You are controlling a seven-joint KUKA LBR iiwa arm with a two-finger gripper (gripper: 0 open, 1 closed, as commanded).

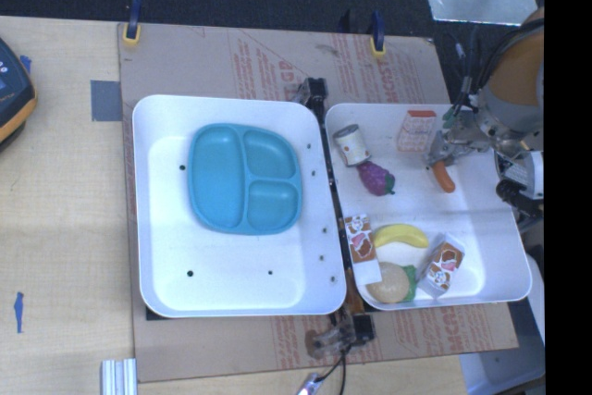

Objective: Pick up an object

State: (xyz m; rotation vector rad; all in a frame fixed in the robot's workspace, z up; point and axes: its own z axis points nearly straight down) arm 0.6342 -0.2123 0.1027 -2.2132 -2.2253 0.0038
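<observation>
Claw [444, 153] low in right bin [499, 236] over orange carrot-like piece [445, 178], finger spread unreadable; risk: it closes off-centre, piece slips away or nudges pink packet [416, 131] beside it.

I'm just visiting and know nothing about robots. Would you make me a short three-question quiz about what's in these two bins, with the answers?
1. True or false: the blue divided plate lies in the left bin.
2. Which item lies nearest the gripper in the right bin?
A. the banana
B. the orange carrot
C. the purple eggplant
3. Fill in the missing word: the small can lies in the ______ bin.

Key
1. True.
2. B. The carrot lies just under the gripper; whether it is gripped cannot be told.
3. Right; it lies near that bin's upper left corner, just above the eggplant.
</observation>
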